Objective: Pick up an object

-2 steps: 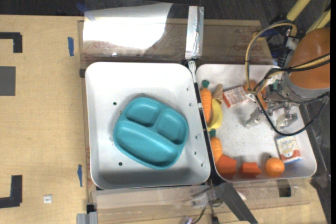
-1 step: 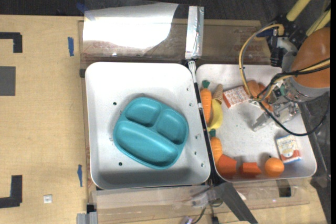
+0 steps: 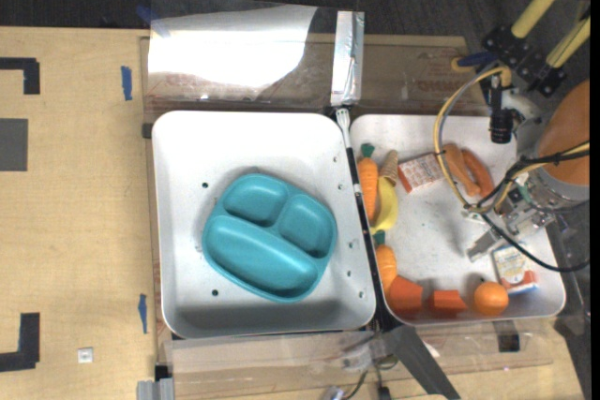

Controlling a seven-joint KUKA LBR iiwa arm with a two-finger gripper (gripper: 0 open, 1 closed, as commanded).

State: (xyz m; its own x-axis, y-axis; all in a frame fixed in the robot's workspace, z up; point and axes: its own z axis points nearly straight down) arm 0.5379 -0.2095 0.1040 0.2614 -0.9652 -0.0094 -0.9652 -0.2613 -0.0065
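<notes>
My gripper [image 3: 476, 232] hangs over the right part of the right bin [image 3: 427, 229], its two metal fingers spread open with bare bin floor between them. A hot dog [image 3: 466, 171] lies just beyond it and a small white and red carton [image 3: 513, 268] just in front of it. An orange ball [image 3: 489, 297] and orange blocks [image 3: 447, 300] line the near wall. A carrot [image 3: 368, 185], a banana [image 3: 385, 206] and a red and white packet [image 3: 419, 171] lie towards the bin's left side.
The left bin [image 3: 187, 155] holds a teal divided plate [image 3: 270, 234]. A clear plastic sheet [image 3: 234, 51] stands behind it. Yellow cables [image 3: 450, 122] loop over the right bin's far right. The bins' shared wall [image 3: 358, 229] runs between them.
</notes>
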